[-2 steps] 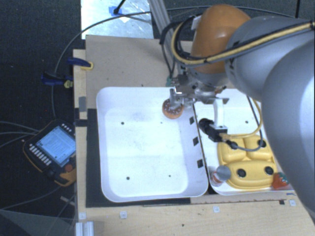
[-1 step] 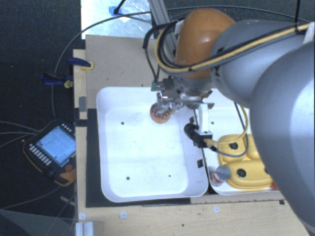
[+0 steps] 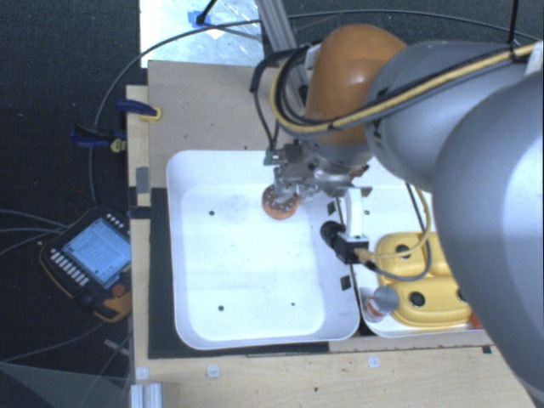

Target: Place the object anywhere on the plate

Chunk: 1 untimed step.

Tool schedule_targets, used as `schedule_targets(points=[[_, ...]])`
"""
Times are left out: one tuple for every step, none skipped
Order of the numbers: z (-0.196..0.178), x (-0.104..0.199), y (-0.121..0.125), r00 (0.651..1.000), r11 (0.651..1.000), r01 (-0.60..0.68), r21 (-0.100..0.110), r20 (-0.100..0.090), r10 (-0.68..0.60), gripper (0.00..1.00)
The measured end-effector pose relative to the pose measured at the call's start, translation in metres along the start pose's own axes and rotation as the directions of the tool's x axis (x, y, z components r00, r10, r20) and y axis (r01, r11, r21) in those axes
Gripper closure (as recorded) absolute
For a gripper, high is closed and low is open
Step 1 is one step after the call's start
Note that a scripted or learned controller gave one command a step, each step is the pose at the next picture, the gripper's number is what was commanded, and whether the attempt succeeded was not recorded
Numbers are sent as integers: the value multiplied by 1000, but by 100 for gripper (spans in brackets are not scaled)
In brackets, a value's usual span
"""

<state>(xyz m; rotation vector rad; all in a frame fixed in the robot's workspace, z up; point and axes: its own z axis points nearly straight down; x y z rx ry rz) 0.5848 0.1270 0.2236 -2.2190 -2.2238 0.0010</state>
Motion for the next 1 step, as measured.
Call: schedule_targets(points=[[0, 0, 0, 1000, 1000, 0, -1, 0, 0, 0]])
